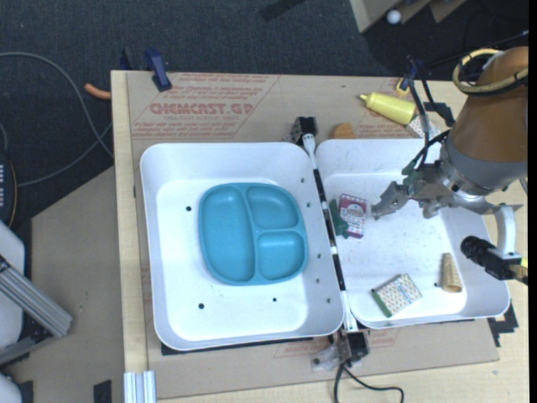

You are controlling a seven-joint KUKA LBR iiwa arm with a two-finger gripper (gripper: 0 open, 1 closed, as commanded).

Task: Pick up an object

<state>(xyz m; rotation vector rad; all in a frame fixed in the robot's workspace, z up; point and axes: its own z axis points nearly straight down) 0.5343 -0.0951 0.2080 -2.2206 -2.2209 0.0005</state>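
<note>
The right bin [419, 162] holds three loose things. A small pink, white and green packet [350, 216] lies near its left wall. A checkered pad with a green edge [396, 293] sits toward the front, and a tan cone [451, 271] lies at the front right. My gripper [410, 204] hangs over the middle of this bin, just right of the packet. It is open, and nothing sits between its fingers. The grey arm with its orange band [491, 116] comes in from the right.
The left bin [168, 300] carries a blue divided plate [251, 231]. Behind the right bin, on the bench, lie a yellow object [388, 106] and a small brown piece [342, 130]. A blue clamp [156, 67] grips the bench's far left corner. A black arm part [484, 254] overhangs the right bin's edge.
</note>
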